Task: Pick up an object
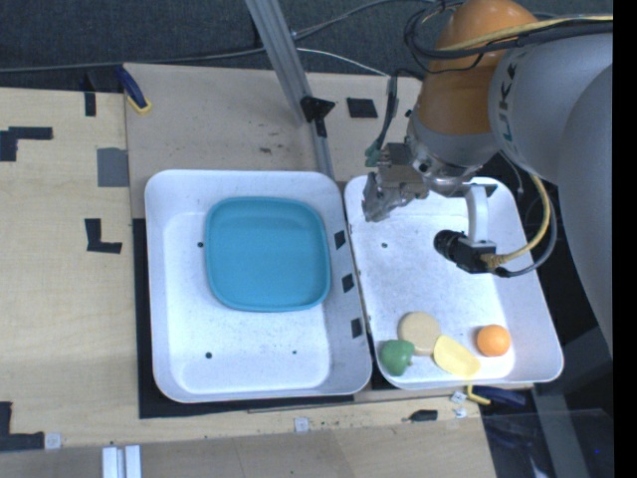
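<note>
While the grey two-finger gripper (381, 203) hangs at the right white bin (532, 297)'s upper-left corner, grip unreadable, the round orange ball (493, 341) lies well below-right of it.

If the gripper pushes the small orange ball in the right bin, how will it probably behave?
The orange ball looks round and smooth, so it would probably roll rather than slide. It sits near the right bin's corner wall, which may stop it. Its small size suggests it is light, and its curved surface may slip from the fingers.
</note>
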`<state>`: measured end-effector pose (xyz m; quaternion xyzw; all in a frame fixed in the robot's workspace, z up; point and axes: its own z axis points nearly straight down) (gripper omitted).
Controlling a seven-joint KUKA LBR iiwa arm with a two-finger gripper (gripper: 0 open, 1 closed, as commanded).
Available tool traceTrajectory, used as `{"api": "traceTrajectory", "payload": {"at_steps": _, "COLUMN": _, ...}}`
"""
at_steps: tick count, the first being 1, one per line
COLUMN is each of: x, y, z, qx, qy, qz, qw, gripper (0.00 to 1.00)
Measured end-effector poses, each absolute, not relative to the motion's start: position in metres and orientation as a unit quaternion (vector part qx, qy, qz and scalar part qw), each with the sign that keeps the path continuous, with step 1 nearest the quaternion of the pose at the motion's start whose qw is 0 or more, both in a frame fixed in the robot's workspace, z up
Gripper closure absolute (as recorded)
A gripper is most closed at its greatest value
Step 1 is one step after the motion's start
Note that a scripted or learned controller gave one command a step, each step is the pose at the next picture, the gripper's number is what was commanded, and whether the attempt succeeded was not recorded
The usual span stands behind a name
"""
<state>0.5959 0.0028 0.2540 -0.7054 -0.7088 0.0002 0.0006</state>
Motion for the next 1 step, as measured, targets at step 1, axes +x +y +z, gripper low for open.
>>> {"api": "traceTrajectory", "payload": {"at_steps": 1, "x": 0.604, "y": 0.0587, "z": 0.2363, "qx": -0.705, "qy": -0.709, "qz": 0.0005, "qw": 0.001, "gripper": 1.0}}
